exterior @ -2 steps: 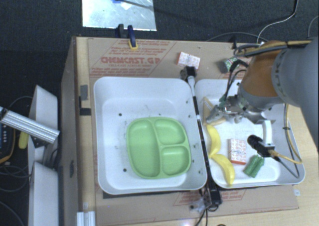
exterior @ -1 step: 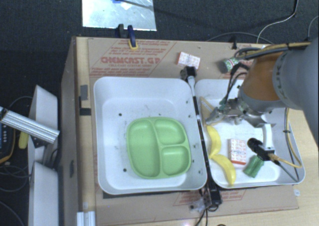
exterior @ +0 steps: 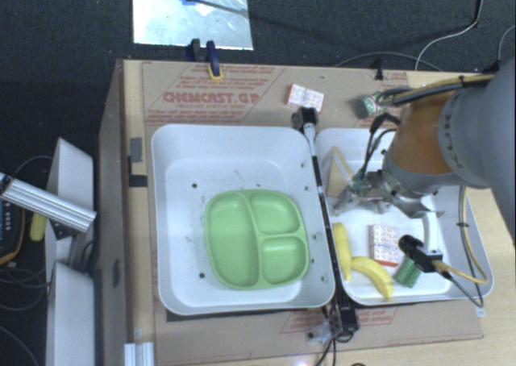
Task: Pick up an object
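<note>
Grey arm (exterior: 451,143) perhaps hides bananas' (exterior: 367,264) bin (exterior: 339,147).

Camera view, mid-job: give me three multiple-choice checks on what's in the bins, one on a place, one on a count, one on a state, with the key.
1. Where does the green divided plate lie?
A. In the left bin
B. In the right bin
C. On the cardboard behind the bins

2. How many compartments does the plate have?
A. Two
B. Three
C. Five

3. How does the banana stand relative to the claw?
A. Lifted clear of the bin
B. Lying on the right bin's floor, untouched
C. Resting on the green plate

Key: 1 A, the plate sits on the floor of the left bin. 2 B, one large section and two smaller ones show. 3 B, the banana lies near the front wall of the right bin, beside the red-and-white packet and apart from the arm.
</note>
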`<action>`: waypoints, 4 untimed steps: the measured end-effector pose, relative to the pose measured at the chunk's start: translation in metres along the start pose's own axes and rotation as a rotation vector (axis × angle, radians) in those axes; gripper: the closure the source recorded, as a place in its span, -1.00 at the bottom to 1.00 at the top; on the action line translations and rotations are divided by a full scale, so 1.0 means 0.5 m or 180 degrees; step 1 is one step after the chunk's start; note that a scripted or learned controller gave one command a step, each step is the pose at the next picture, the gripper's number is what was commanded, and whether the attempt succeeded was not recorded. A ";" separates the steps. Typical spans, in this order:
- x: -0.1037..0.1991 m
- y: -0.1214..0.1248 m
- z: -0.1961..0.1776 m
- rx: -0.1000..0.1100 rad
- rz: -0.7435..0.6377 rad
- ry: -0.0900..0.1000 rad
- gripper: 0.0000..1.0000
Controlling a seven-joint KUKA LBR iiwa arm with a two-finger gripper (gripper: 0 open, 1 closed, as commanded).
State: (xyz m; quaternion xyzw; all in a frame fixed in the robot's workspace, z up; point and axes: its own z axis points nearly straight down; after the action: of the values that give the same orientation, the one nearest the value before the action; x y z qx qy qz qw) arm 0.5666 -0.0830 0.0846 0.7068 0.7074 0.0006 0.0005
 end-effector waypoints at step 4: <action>0.112 0.013 -0.201 -0.0009 -0.0012 0.0002 1.00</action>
State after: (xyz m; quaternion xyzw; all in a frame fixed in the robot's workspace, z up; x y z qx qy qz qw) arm 0.5728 -0.0268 0.1854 0.7055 0.7087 0.0018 0.0012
